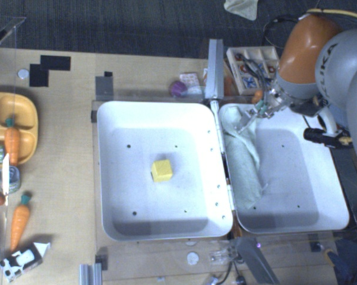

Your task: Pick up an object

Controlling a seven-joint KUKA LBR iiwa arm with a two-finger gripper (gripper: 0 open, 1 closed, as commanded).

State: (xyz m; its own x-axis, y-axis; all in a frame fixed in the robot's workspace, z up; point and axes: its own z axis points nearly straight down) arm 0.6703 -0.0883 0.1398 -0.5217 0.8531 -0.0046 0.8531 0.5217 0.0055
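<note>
The end effector (260,108) hangs over the right bin's (297,159) far left corner, apparently pinching an end of the cloth (243,159) draped along that bin's left wall, so the lift seems underway and next needs a straight raise.

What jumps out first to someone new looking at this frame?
Probably the yellow block, alone in the middle of the left bin. Next, the big grey arm with its orange band, reaching in from the right over the far edge of the right bin, where a pale cloth lies draped along the left wall. Toy carrots and a yellow tray clutter the bench's left side.
</note>
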